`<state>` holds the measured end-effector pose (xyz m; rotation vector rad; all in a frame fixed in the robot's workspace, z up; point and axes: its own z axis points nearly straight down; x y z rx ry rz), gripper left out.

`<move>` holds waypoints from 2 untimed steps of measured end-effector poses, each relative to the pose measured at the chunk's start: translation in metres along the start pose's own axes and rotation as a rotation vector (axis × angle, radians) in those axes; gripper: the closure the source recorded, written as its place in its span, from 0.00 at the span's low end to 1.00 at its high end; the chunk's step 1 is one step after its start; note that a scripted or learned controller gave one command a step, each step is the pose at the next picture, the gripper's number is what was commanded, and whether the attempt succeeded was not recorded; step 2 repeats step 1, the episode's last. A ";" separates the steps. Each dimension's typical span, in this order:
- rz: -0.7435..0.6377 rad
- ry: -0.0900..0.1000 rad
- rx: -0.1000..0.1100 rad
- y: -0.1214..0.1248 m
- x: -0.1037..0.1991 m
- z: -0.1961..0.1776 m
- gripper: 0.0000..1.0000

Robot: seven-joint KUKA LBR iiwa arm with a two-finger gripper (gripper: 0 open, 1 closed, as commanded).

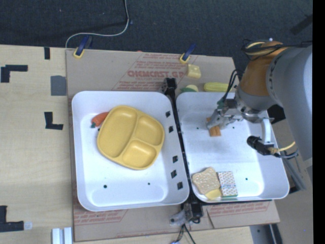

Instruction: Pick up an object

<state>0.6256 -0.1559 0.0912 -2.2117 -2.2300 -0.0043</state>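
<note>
Hovering low in the right white bin [254, 184], the two-finger gripper [216, 124] is pinching a small orange-brown block [216, 131] at its fingertips.

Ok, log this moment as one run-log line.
arm: over right bin | gripper: above small orange block | left bin: yellow divided plate | grasp: unconfirmed

Pale wood surface [30, 151] w/ black tape marks. Cardboard sheet [147, 70] on it, clipped at far edge; two white bins [84, 187] side by side on the cardboard.
</note>
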 end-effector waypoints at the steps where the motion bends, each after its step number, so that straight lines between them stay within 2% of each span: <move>1: -0.002 0.000 -0.007 -0.007 0.079 -0.100 1.00; 2: -0.002 0.000 -0.007 -0.007 0.079 -0.100 1.00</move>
